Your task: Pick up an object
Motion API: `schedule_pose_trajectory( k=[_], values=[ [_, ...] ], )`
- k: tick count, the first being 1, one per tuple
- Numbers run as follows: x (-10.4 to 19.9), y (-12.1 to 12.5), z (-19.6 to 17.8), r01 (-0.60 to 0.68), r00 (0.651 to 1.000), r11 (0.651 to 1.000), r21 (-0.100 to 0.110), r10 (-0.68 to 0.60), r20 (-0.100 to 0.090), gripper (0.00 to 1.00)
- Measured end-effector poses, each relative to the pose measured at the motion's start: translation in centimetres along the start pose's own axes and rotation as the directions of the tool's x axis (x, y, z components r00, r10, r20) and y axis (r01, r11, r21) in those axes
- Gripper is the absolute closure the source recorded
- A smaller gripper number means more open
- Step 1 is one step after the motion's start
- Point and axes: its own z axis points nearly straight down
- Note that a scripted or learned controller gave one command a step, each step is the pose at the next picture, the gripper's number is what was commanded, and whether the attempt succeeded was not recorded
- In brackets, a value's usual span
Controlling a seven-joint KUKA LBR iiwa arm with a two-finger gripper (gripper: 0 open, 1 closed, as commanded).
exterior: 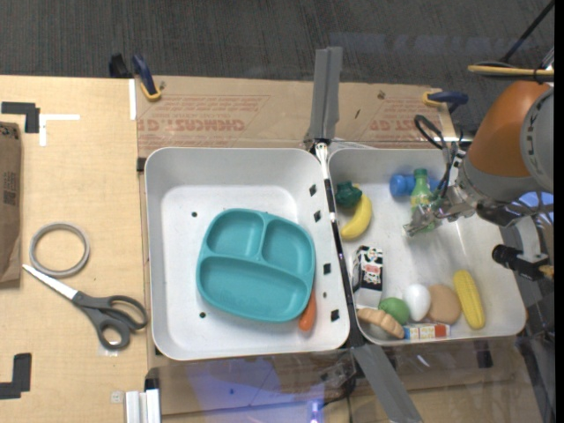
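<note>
Camera view: the tool (434, 210) is lowered in the right bin (502, 329) over a green bottle (421, 203), evidently for grasping, though its opening cannot be told.

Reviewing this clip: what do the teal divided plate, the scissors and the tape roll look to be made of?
Teal divided plate: probably moulded plastic, one even colour, soft sheen, rounded compartment ridges. Scissors: pale, reflective blades that look like metal, with grey handle loops, likely plastic. Tape roll: a translucent grey ring, apparently clear plastic tape; its core material is not discernible.
</note>
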Motion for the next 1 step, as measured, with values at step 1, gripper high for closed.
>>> schedule_pose_trajectory(
  k=[1],
  values=[
    [10.06, 4.41, -9.8, -0.148, 0.989, 0.989, -0.002, 0.148, 0.001, 1.0]
  ],
)
